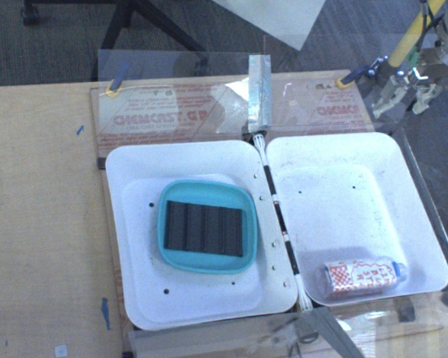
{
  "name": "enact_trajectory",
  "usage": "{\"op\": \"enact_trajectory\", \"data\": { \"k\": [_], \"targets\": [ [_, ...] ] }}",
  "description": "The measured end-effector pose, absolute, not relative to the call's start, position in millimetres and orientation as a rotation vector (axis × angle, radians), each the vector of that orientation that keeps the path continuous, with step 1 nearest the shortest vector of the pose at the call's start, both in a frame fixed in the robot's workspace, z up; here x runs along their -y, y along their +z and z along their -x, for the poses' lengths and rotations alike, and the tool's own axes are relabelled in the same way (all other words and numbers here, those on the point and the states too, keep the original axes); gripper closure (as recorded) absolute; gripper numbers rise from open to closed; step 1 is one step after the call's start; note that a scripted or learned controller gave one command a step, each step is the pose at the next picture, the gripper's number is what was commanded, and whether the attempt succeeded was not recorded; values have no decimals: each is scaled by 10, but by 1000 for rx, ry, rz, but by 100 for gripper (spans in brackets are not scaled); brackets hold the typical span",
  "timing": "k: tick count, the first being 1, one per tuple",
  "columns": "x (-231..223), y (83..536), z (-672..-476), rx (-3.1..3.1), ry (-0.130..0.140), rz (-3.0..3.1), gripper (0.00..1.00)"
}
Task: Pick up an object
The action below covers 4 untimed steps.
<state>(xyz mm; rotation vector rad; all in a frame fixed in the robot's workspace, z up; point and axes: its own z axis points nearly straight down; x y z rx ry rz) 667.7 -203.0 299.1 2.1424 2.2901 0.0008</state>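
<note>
**Evidently Not Begun: Nothing Lifted**

Camera view: the gripper [406, 87] stood beyond the bins' far corner, its jaw state impossible to tell. The red-and-white tube [363, 274] lay well apart from it. The teal tray [207, 226] lay farther off. Approach, grasp and lift remained.

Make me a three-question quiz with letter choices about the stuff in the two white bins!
1. Where is the teal plastic tray holding dark blocks?
A. left white bin
B. right white bin
C. wooden bench

2. How many things lie in the right bin?
A. three
B. one
C. four

3. How does the red-and-white patterned tube sit?
A. upright
B. on its side
C. inside the tray

Answers: 1 A, the tray rests in the left bin. 2 B, the tube is there alone. 3 B, it lies lengthwise near the front edge.
</note>
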Motion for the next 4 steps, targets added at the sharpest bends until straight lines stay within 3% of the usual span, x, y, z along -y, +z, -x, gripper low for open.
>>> {"op": "enact_trajectory", "data": {
  "k": [1,2,3,4],
  "targets": [
    [1848,2169,-6033,-2436,1,-1980,0],
    [1776,1954,-5420,-2686,1,-1630,0],
    [1334,1226,-5159,-2912,2,-1178,0],
    [958,896,-4872,-2761,12,-1460,0]
  ]
}}
